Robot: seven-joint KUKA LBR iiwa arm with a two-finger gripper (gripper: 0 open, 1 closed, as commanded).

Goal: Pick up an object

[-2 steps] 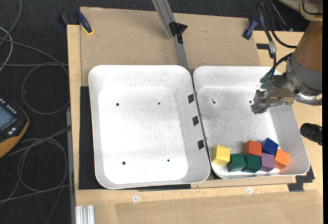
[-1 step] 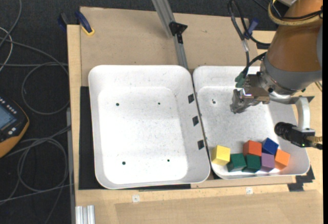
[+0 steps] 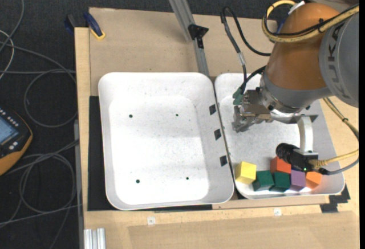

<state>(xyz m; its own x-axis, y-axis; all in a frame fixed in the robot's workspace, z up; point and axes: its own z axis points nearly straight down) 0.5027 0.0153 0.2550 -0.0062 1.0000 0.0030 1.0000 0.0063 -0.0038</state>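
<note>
Coloured blocks, yellow (image 3: 247,171), green (image 3: 263,180) and purple (image 3: 298,178) among them, lay clustered in the right bin's (image 3: 328,134) near corner. Approach step: the hand (image 3: 244,122) hovered farther back, holding nothing, finger spread unreadable. Next: travel nearer, then descend.

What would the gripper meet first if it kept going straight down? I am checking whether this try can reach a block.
Probably bare floor of the right bin. The gripper hangs above the bin's upper part, while the yellow block and the others sit nearer the front edge. Depth is hard to judge.
</note>
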